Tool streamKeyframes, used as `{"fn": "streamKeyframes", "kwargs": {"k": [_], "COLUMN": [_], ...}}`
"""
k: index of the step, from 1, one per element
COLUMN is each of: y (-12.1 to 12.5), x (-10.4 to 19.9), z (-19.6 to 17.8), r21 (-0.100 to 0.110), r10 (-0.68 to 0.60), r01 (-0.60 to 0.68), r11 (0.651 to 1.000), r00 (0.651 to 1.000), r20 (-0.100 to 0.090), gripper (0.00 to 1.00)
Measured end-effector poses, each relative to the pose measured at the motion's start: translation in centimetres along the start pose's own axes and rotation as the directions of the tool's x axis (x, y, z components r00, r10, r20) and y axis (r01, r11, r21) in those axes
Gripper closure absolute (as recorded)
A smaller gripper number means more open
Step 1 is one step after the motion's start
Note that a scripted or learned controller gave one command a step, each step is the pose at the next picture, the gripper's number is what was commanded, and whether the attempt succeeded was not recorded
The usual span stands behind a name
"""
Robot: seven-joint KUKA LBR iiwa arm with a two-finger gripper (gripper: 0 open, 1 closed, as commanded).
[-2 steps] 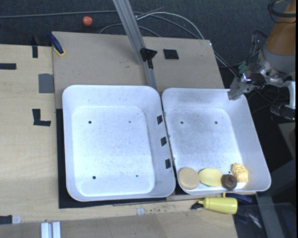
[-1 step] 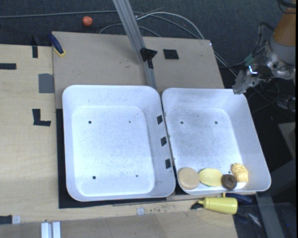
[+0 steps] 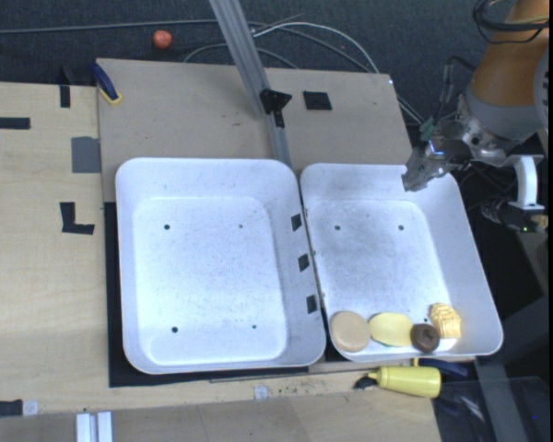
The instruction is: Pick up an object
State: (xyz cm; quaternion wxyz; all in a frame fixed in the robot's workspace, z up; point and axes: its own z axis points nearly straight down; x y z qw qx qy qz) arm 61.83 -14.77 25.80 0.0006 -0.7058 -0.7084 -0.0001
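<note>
At the near edge of the table point(image 3: 37, 247), just outside the right bin point(image 3: 387, 238), a yellow bottle-like thing point(image 3: 407, 379) lies on its side, out of play. Just beyond it, along the right bin's near wall, four small objects sit in a row: a tan disc point(image 3: 350, 331), a pale yellow oval point(image 3: 388, 329) touching it, a dark brown round piece point(image 3: 425, 338), and a yellow ridged piece point(image 3: 445, 320) in the near right corner. The left bin point(image 3: 203, 265) holds nothing to grasp. At the right bin's far right corner, the tool point(image 3: 418, 177) hangs above the rim, well apart from the row; whether it is released or clenched I cannot tell. To do this step well, I judge it should travel to the near wall and descend onto the tan disc, the row's freest end, straddling it away from the wall. Crowding could nudge the neighbours.
</note>
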Motion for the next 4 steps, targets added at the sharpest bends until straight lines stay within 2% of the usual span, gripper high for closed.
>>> {"fn": "streamKeyframes", "kwargs": {"k": [2, 3, 4], "y": [-4.2, -6.6, -7.4], "x": [10.8, 15.6, 20.4], "z": [-0.1, 1.2, 2.8], "r21": [-0.001, 0.001, 0.001], "r10": [-0.001, 0.000, 0.000], "r01": [0.001, 0.000, 0.000], "r11": [1.000, 1.000, 1.000], "r00": [1.000, 1.000, 1.000], "r20": [0.000, 0.000, 0.001], "gripper": [1.00, 1.00, 1.00]}}
